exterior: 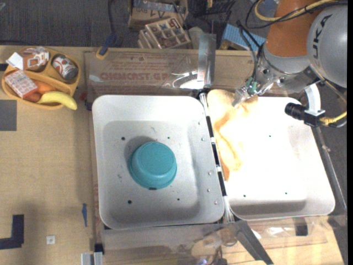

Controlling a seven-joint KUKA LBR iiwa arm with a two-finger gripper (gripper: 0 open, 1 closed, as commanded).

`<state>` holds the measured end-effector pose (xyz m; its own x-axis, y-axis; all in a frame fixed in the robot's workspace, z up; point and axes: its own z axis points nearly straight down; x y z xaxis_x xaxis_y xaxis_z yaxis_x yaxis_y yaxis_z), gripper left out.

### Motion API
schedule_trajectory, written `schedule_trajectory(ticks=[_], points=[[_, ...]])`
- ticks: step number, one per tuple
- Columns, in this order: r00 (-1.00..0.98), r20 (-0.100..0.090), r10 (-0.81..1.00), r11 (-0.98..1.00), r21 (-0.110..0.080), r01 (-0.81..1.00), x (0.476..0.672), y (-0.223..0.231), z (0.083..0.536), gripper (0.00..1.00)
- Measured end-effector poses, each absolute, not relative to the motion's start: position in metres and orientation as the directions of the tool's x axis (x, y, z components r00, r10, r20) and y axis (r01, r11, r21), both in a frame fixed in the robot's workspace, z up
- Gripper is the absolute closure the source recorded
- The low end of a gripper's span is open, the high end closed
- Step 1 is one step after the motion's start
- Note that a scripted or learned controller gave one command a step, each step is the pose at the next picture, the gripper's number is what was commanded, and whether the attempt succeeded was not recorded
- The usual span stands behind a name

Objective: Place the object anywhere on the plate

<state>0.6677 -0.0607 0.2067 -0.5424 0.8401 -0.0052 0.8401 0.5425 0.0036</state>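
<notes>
Teal plate [153, 164] clear, hand [246, 90] blurred

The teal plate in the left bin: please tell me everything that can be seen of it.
The teal plate is round and one plain teal colour, with a smooth, slightly shiny surface that looks like plastic. A lighter raised round area fills most of its top, and a darker edge shows along its lower side, so it may lie upside down, though I cannot be sure. It lies flat on the floor of the left bin, near the middle, away from all the walls. Nothing rests on it, and nothing else touches it.
</notes>
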Motion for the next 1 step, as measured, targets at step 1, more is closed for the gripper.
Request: schedule_trajectory(ticks=[1], points=[[-0.544, -0.005, 0.839, 0.544, 0.004, 0.839, 0.6691, -0.06, 0.226, 1.0]])
